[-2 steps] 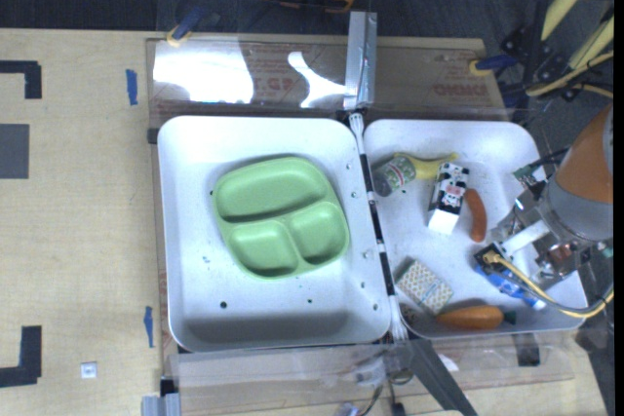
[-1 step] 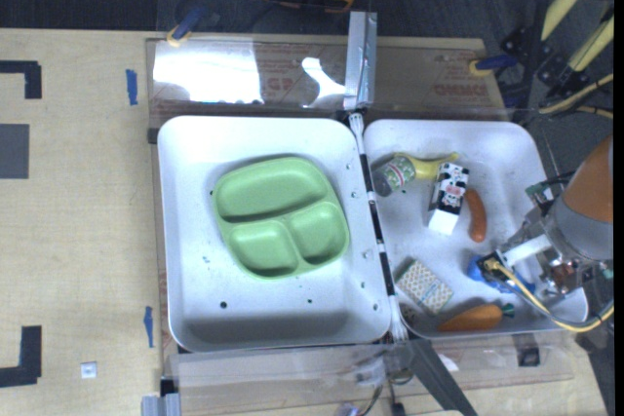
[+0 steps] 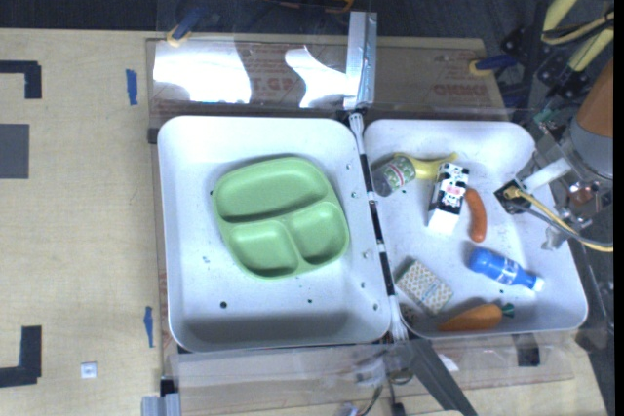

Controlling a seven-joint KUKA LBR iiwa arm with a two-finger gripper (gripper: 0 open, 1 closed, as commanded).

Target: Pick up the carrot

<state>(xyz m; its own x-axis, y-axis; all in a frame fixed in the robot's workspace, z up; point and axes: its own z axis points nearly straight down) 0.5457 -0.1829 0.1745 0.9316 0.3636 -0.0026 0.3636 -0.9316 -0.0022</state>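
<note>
The carrot (image 3: 471, 317) was a slim orange piece with a small green stub at its right end, tapering toward the left. It lay almost level along the near wall of the right bin (image 3: 556, 302), close to that bin's near right corner and seemingly touching the wall, so its far side alone faced open floor. Just beside its pointed end sat a small patterned block (image 3: 424, 284), and a blue bottle (image 3: 502, 270) lay slantwise a little beyond its green end. A narrow strip of white floor ran between bottle and carrot. Farther back in the same bin were a black-and-white carton (image 3: 448, 197), an orange-red sausage (image 3: 477, 214) just to its right, a green-labelled can (image 3: 395, 174) on its side and a yellow piece (image 3: 431, 165) beside the can. The widest bare patch of floor was along the right wall, under the arm. The left bin (image 3: 180, 239) carried a green divided plate (image 3: 281, 215) in its middle, and both bins stood side by side on the pale wooden surface (image 3: 78, 209). The tool (image 3: 570, 209) hung over the right edge of the right bin, well apart from the carrot. It was partly cut off by the frame and tangled with its own fittings, so I could not tell whether it was open or closed; nothing could be seen in its hold.
</note>
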